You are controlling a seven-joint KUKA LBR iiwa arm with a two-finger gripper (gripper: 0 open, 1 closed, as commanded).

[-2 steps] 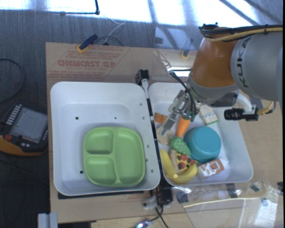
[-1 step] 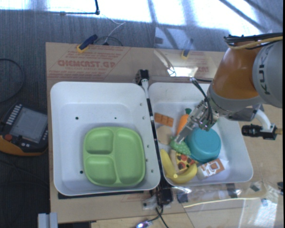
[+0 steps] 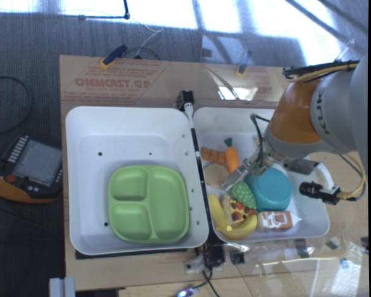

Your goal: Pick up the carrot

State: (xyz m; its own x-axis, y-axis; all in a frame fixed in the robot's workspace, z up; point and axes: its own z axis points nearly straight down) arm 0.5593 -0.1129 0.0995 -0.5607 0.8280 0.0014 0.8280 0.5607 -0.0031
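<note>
A green divided plate [image 3: 149,203] lies in the left bin [image 3: 86,135], well left of the gripper [image 3: 240,173]. In the right bin [image 3: 309,228] the carrot [image 3: 231,157] lies just up and left of the fingers, not held; whether they are spread or closed cannot be told. Below them sit a banana [image 3: 226,223] and a teal bowl [image 3: 271,189], with the grey arm [image 3: 315,113] slanting in from the right.

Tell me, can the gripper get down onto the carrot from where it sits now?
Probably yes. The carrot lies exposed in the right bin, nothing on top of it, and the gripper hangs just beside it; the neighbouring toys look tight, though.
</note>
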